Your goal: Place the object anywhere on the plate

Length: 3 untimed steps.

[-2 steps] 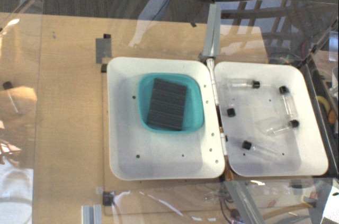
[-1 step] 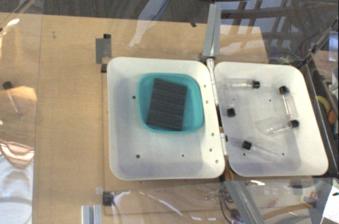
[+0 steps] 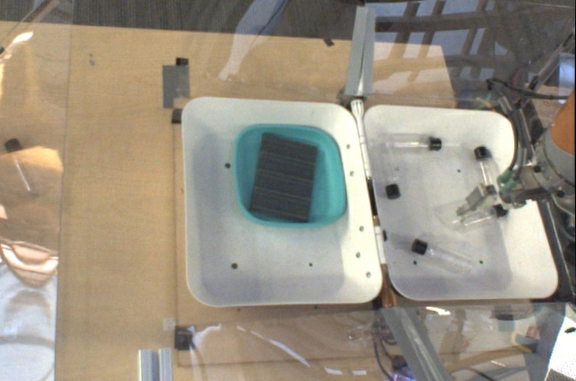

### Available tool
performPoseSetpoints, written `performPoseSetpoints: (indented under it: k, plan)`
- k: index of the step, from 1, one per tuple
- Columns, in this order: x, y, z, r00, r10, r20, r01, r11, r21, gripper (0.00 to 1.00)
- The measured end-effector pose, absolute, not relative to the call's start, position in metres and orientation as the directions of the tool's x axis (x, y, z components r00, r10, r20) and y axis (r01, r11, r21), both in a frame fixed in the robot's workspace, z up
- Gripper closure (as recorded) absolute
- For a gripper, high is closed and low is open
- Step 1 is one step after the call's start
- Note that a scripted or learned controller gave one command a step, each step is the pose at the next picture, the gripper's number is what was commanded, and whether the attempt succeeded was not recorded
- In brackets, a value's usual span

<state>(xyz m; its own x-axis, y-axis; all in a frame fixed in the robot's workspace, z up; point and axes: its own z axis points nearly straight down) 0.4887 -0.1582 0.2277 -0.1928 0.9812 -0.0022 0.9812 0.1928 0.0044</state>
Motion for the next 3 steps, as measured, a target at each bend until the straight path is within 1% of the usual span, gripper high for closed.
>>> performPoseSetpoints:
  k: [1,2,3]
  plan:
    - [0.489,-0.206,0.203,-0.17,0.985,-0.004,0.985,0.17,0.006,0.0]
    - [0.489,-0.206,0.237,-0.141,0.99,-0.004,0.99,0.141,0.008,0.0]
    - [0.489,-0.206,0.338,-0.196,0.981,-0.007,0.981,0.196,0.01,0.0]
